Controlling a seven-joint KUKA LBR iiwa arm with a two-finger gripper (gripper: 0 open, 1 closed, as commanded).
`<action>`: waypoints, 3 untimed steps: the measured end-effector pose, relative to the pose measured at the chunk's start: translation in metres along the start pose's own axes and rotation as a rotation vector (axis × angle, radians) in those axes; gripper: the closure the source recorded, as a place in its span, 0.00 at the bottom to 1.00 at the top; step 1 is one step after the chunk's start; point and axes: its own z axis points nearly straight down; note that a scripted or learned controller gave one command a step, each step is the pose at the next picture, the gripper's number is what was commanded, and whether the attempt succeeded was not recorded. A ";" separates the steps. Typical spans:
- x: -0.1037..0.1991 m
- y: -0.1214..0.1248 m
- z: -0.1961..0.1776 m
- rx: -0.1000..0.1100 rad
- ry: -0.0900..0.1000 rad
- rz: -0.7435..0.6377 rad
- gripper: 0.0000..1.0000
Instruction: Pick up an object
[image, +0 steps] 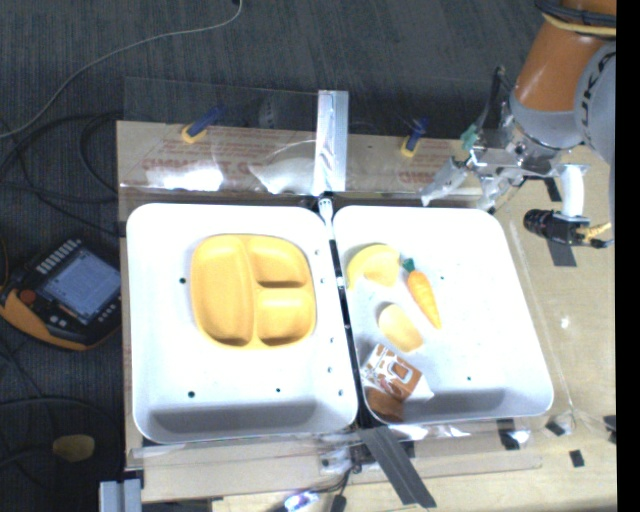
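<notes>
Orange carrot (423, 297) in right bin (500, 300), tool (470, 178) beyond its rim.

A robotics lab: a grey-and-orange arm (560, 80) at two o'clock over a bench (560, 330) bearing two white bins (150, 400), a teach pendant (65, 290) at nine, cables (90, 50) across dark carpet.

Tray (252, 290) in L bin (160, 380); carrot (423, 296), packet (391, 375) in R bin (490, 330).
</notes>
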 end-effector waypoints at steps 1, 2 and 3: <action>0.041 0.000 0.140 0.001 -0.002 0.004 0.00; 0.017 -0.041 0.169 -0.011 -0.004 -0.067 0.00; 0.009 -0.090 0.168 -0.012 -0.005 -0.115 0.00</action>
